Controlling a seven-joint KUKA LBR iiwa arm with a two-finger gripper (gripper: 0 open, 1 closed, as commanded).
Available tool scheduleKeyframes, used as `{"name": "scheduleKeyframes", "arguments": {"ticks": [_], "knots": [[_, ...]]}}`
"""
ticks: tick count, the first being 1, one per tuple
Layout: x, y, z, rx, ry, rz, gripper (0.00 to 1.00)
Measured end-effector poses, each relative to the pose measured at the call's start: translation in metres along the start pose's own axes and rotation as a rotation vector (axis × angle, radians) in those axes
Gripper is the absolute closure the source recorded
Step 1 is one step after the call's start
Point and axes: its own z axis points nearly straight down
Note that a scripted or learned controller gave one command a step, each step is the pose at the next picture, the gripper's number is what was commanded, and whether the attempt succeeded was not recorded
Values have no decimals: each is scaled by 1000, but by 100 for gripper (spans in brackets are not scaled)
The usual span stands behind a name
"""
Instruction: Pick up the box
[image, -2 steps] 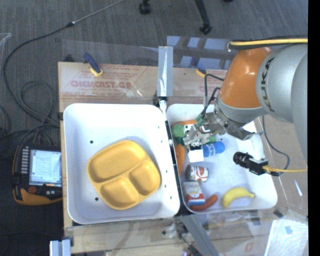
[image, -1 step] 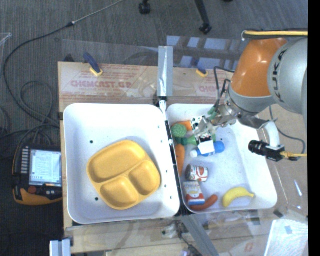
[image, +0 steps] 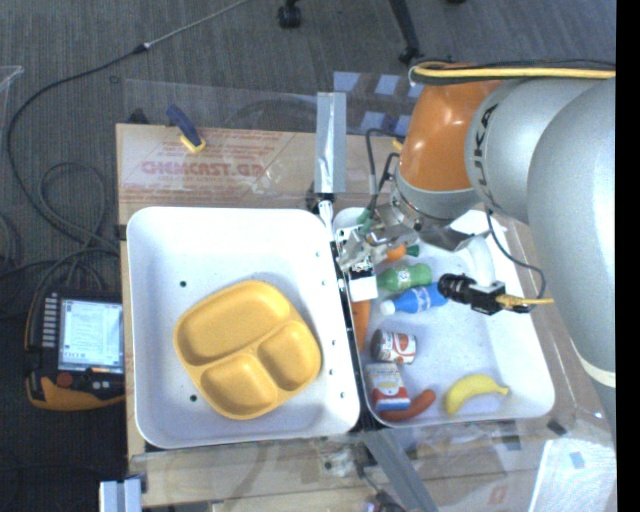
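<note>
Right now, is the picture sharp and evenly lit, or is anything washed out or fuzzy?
Camera view: lighting is soft and even; the shallow white left bin looks bright but keeps detail, and the yellow three-compartment plastic tray casts only a faint shadow. The big grey and orange robot arm, nearest the lens, looks slightly soft.

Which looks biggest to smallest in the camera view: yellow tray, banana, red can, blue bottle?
1. Yellow divided tray, by far the largest.
2. Banana.
3. Blue bottle and red can: they look about alike, and the bottle is partly hidden by the arm, so I won't rank them.
</note>
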Motion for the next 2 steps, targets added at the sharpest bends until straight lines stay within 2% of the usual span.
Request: {"name": "scheduleKeyframes", "arguments": {"ticks": [1, 2], "knots": [[-15, 55, 1, 10, -10, 29, 100], [19, 68, -31, 0, 3, 30, 100]]}}
